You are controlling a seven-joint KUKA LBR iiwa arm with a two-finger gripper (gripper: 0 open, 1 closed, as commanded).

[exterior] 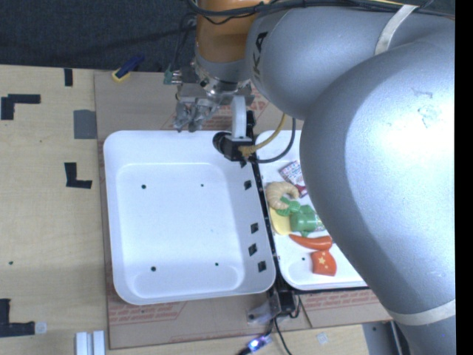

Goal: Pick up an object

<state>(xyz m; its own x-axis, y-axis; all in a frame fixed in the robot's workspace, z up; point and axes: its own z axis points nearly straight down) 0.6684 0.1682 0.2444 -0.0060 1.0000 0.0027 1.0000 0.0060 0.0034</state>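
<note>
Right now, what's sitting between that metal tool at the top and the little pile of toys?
In the camera view, between the tool and the toys lie the left bin's corner rim, a black fitting and the divider.

The gripper (pixel 188 117) is being held over the far rim of the left bin (pixel 133 161). In the right bin (pixel 295 278), a green toy (pixel 301 217), a red pepper (pixel 312 240), a yellow piece (pixel 279 222) and a beige piece (pixel 280 191) are being kept together, partly hidden by the grey arm (pixel 369 124)

Robot lab: arm (pixel 355 124); taped bench (pixel 44 198)
</note>
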